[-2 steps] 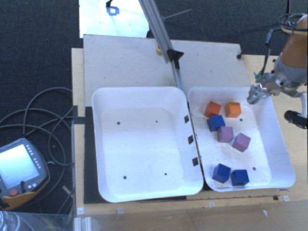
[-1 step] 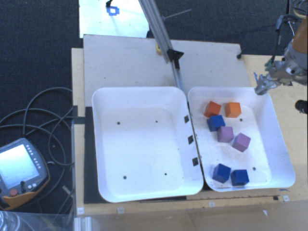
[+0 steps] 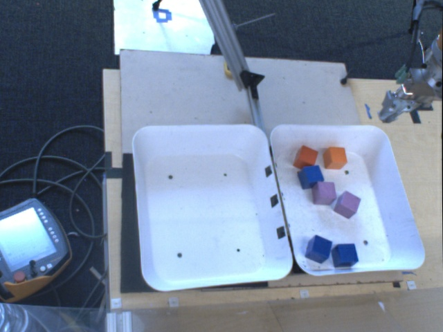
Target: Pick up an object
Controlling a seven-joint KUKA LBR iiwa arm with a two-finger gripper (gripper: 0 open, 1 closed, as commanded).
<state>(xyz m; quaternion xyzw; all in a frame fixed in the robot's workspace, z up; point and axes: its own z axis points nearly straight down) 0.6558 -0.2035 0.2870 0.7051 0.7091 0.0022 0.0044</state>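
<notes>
1. Looking down on the bench, we see the gripper (image 3: 396, 107) hanging at the upper right, above the bare bench top just outside the far right corner of the right bin (image 3: 401, 185).
2. We cannot tell whether it is spread or pressed together; it is small and blurred, and we see nothing held in it.
3. All seven blocks lie in the right bin, below and to the left of the gripper.
4. Nearest to it is the orange block (image 3: 335, 158), with a darker orange-red block (image 3: 305, 157) just beside that one, further left.
5. A blue block (image 3: 311, 176) sits just below the orange-red one, touching or nearly touching it; we cannot tell which.
6. Below that come two purple blocks side by side: one (image 3: 323, 193) close against the blue block, the other (image 3: 347, 204) a little lower and more nearly under the gripper.
7. Farthest from the gripper, near the bin's front edge, two more blue blocks (image 3: 318, 248) (image 3: 345, 255) sit just beside each other.
8. The left bin (image 3: 149, 206) lies well to the gripper's left, touching the right bin along their shared edge, where small dark tabs (image 3: 274, 200) show.
9. A slanted metal pole (image 3: 221, 30) crosses the grey board (image 3: 180, 88) behind the bins, far left of the gripper.
10. Well apart from everything, at the lower left, a handheld control pad (image 3: 28, 247) rests on the dark floor with looping cables (image 3: 62, 164).
</notes>
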